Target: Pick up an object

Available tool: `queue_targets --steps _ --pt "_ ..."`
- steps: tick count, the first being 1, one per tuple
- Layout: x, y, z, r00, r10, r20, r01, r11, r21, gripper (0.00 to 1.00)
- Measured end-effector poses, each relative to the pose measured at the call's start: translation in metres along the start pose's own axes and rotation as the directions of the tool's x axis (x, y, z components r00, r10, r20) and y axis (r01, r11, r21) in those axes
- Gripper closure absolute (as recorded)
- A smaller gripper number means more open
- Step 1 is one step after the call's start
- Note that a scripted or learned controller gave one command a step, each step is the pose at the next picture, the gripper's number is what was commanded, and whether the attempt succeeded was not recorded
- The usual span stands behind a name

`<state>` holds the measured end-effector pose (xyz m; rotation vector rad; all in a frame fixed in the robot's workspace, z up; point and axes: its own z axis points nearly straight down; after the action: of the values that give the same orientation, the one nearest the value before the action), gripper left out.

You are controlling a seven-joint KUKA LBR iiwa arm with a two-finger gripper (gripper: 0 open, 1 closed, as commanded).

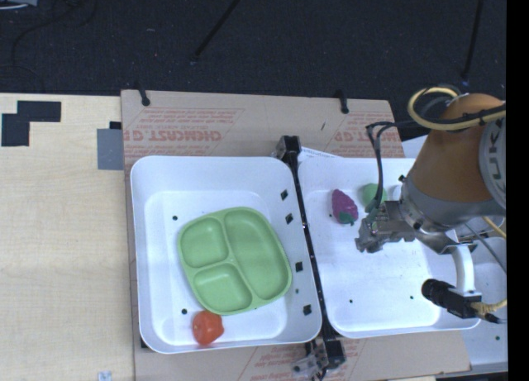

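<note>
A purple object (pixel 344 204) with a bit of green at its lower edge lies in the right bin (pixel 372 288), near its back left. Just right of it a green object (pixel 369 195) is partly hidden behind a cable and the wrist. My gripper (pixel 369 237) hangs over the right bin, a little right of and below the purple object, apart from it. Nothing shows between its fingers. In the left bin (pixel 157 197) a green divided plate (pixel 235 260) lies flat, and a red-orange object (pixel 207 327) sits by the front wall.
The divider (pixel 302 239) between the two bins runs just left of the purple object. The grey and orange arm (pixel 455 164) covers the right bin's back right part. The right bin's front half is bare white floor.
</note>
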<state>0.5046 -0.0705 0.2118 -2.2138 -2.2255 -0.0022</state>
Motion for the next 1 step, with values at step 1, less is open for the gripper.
queue_targets --steps 1 --pt "0.0469 0.0084 -0.0119 1.000 0.001 0.000 -0.001 1.000 0.001 1.00"
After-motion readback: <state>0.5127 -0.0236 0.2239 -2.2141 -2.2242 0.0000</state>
